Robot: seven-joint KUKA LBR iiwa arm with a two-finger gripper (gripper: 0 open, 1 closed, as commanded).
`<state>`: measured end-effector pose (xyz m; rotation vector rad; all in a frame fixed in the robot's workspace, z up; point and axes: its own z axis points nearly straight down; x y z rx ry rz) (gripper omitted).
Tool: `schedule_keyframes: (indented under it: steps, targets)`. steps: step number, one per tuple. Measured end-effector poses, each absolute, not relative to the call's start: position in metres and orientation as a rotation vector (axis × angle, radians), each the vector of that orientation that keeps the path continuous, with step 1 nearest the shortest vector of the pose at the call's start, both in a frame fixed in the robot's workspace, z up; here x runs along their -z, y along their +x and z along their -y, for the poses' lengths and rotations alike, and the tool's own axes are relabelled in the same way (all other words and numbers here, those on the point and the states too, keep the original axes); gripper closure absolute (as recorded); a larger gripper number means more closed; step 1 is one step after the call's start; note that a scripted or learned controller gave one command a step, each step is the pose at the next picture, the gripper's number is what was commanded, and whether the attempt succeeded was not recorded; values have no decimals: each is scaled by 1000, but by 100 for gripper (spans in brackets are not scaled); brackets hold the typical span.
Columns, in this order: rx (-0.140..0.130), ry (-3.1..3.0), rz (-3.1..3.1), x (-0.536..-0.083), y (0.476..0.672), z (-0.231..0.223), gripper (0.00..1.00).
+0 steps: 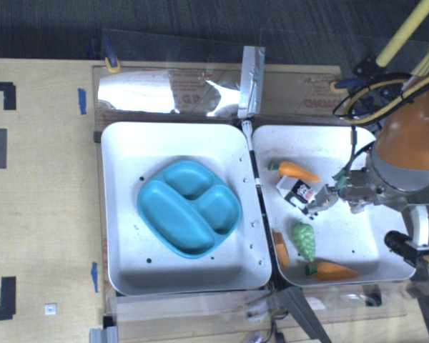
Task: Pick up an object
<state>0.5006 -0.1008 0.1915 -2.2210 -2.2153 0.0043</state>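
1. The wooden bench [36,213] is spreading across the scene, carrying black corner marks and bits of blue tape on its left side.
2. The left bin [129,256] is sitting beside its twin, its white floor holding one item.
3. The right bin [365,234] is lying against the left bin's right wall and is holding several small objects.
4. The arm [407,145], grey with an orange band, is reaching in from the right above the right bin.
5. The blue sectioned plate [189,207] is resting tilted in the middle of the left bin, showing three compartments.
6. The gripper [322,199] is hanging low over the middle of the right bin, its tip just beside the black-and-white item; whether it is wide or narrow cannot be told, and nothing is showing as held.
7. One carrot [334,269] is lying along the near wall of the right bin.
8. Another carrot [297,170] is lying near the far left corner of that bin.
9. The green vegetable toy [304,239] is sitting between the two carrots, below the gripper.
10. The black-and-white packet [296,192] is lying just under the upper carrot.
11. A small orange piece [279,249] is resting against the right bin's left wall.
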Motion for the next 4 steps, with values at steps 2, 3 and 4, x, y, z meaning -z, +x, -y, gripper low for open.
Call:
schedule_keyframes:
  steps: [2, 3, 4]
  targets:
    - [-8, -2243, 2188, -105, 527, 105, 0]
    - [6, -2204, 2254, -87, 558, 98, 0]
    - [8, -2210, 2249, -95, 559, 99, 100]
